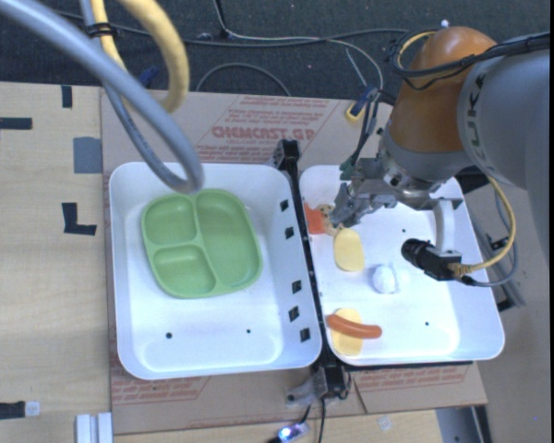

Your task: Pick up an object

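Observation:
In the right bin (pixel 462 335) lie a pale yellow oblong piece (pixel 348 249), a small white ball (pixel 384 280), an orange sausage-shaped piece (pixel 354 325) on top of another yellow piece (pixel 348 342), and a small orange item (pixel 315 220) at the bin's left wall. My gripper (pixel 344 212) hangs low over the bin's upper left part, just above the yellow oblong piece and right of the orange item. The wrist body hides its fingertips.
The left bin (pixel 138 340) holds a green divided plate (pixel 201 243). A grey hose (pixel 120 81) and a yellow hose (pixel 162 35) cross above the left bin's top corner. A black divider (pixel 300 266) runs between the bins. Cables loop beside the arm.

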### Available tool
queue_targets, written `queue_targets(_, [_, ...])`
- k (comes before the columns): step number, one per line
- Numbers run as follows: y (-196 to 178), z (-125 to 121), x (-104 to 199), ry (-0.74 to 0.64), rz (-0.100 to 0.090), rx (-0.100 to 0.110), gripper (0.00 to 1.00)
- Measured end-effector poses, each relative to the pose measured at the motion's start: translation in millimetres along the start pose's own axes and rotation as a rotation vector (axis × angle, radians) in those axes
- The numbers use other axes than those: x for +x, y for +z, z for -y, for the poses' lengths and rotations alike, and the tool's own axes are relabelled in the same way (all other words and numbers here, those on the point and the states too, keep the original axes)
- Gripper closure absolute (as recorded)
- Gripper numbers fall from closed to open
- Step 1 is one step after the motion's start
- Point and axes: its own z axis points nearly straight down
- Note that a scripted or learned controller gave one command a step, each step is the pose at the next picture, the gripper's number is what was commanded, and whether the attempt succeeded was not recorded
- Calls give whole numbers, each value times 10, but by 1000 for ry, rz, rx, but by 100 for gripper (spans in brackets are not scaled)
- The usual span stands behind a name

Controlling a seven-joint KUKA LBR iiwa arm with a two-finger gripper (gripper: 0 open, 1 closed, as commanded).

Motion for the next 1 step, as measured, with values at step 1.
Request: queue_targets(1, [15, 152, 554, 1, 1, 1, 100])
